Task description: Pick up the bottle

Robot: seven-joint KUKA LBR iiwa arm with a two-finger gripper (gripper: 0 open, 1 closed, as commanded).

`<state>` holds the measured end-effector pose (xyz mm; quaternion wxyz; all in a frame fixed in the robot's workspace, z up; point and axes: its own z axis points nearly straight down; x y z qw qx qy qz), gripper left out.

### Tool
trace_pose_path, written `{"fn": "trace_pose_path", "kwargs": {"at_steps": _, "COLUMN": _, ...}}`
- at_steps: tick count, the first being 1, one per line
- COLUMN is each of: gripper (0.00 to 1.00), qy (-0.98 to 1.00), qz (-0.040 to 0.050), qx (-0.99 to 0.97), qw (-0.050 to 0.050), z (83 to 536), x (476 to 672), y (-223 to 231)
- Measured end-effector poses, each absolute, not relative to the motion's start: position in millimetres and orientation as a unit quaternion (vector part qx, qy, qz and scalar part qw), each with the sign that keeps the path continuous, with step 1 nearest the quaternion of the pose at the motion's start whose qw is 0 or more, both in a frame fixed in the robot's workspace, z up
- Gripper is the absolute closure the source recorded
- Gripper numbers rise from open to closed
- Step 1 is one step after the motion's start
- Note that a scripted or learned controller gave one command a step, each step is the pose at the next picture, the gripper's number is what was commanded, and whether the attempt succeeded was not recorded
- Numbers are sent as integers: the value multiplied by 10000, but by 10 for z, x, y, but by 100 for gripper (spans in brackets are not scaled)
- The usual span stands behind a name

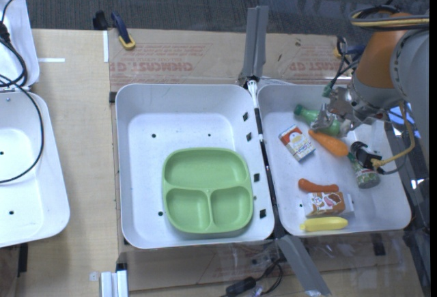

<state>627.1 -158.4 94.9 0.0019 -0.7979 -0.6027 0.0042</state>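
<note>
The green plate (207, 190) sat in the left bin (130, 152); the bottle (313, 113) and carrot (329, 143) lay in the right bin (276, 207).

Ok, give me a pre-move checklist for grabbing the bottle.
1. Bottle located: ok. It lies on its side near the top of the right bin, green, cap end toward the left.
2. Gripper over target: ok. It sits at the bottle's right end.
3. Bottle between the fingers: cannot tell. The wrist hides that spot.
4. Neighbours apart: not ok. The carrot lies right below the gripper, and the small box is close by.
5. Wrist cable free: cannot tell. It hangs close above the small jar.
6. Left bin: ok. The green tray lies far from the pick.
</note>
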Motion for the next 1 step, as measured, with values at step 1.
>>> {"fn": "trace_pose_path", "kwargs": {"at_steps": 1, "gripper": 100, "qy": -6107, "qz": 7, "qx": -7919, "qw": -4, "z": 2096, "x": 6468, "y": -1169}}
